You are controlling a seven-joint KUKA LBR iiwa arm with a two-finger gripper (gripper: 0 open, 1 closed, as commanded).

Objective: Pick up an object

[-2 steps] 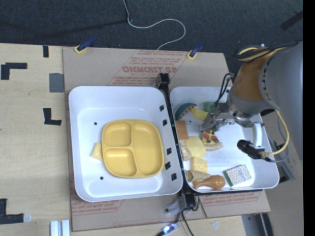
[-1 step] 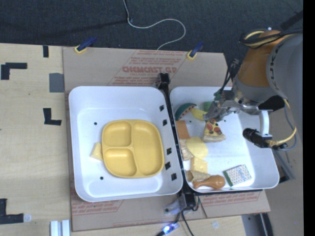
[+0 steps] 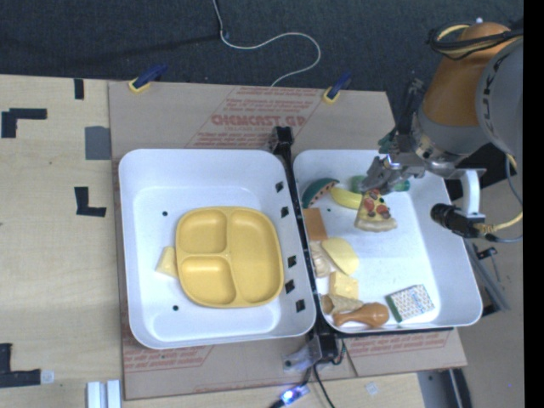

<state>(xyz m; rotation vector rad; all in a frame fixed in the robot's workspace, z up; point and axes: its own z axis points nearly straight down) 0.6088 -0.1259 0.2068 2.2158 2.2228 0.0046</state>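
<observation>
While the claw [image 3: 380, 177] hangs over the right bin [image 3: 442, 253] (grip state unreadable), the pizza slice [image 3: 375, 214] lies just below it, banana [image 3: 346, 198] beside.

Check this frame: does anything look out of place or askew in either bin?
One oddity: a pale yellow piece in the left bin lies partly tucked under the yellow divided plate. The right bin's toy food is loosely jumbled, nothing spilled outside.
</observation>
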